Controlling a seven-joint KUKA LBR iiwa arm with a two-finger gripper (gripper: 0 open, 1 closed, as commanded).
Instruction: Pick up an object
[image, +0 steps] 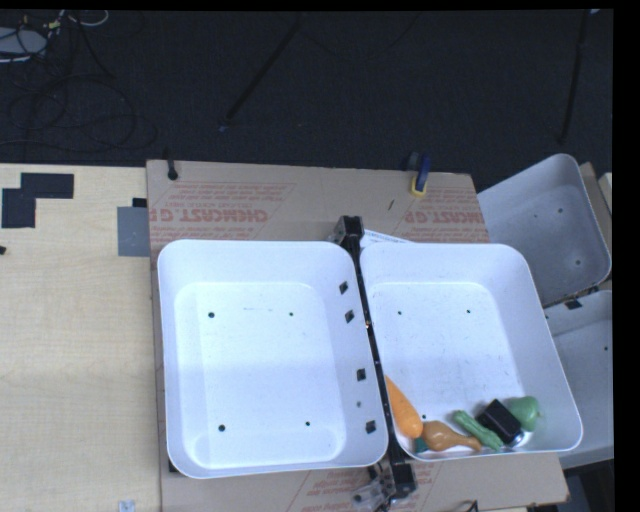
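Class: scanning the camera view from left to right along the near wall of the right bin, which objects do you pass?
Orange carrot → tan piece → green strip → black block → green ball.

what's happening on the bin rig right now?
Nothing is being handled at this moment. Two white bins sit side by side on the cardboard sheet. The objects are bunched in the near corner of the right bin: an orange carrot-shaped piece, a tan piece, a green piece, a black block and a green rounded item. The left bin shows just bare floor.
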